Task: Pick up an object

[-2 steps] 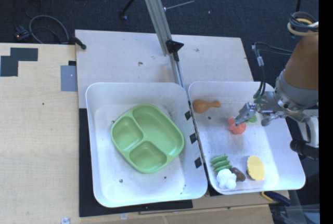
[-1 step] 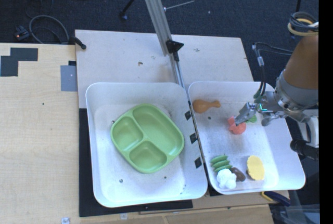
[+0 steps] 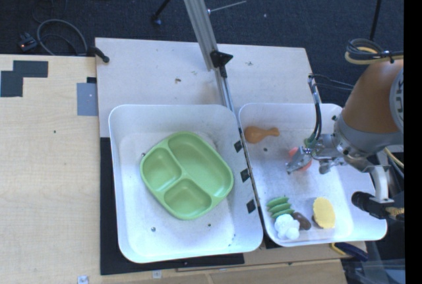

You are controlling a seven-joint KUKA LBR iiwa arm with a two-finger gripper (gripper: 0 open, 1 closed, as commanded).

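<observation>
In the right bin (image 3: 369, 231), my gripper (image 3: 308, 160) hangs low over the bin's middle, reaching in from the right under the grey and orange arm (image 3: 372, 105). A small red object (image 3: 300, 166) lies right at the gripper's tip, partly hidden by it. An orange drumstick-shaped toy (image 3: 260, 134) lies at the bin's far left. Near the front edge sit a green bean pod (image 3: 277, 204), a white lump (image 3: 286, 226), a small brown piece (image 3: 302, 220) and a yellow round piece (image 3: 323, 212).
The left bin (image 3: 125, 210) holds a light green divided plate (image 3: 186, 174). A metal rail (image 3: 204, 26) slants down to the divider between the two bins. A wooden benchtop (image 3: 46, 177) extends to the left.
</observation>
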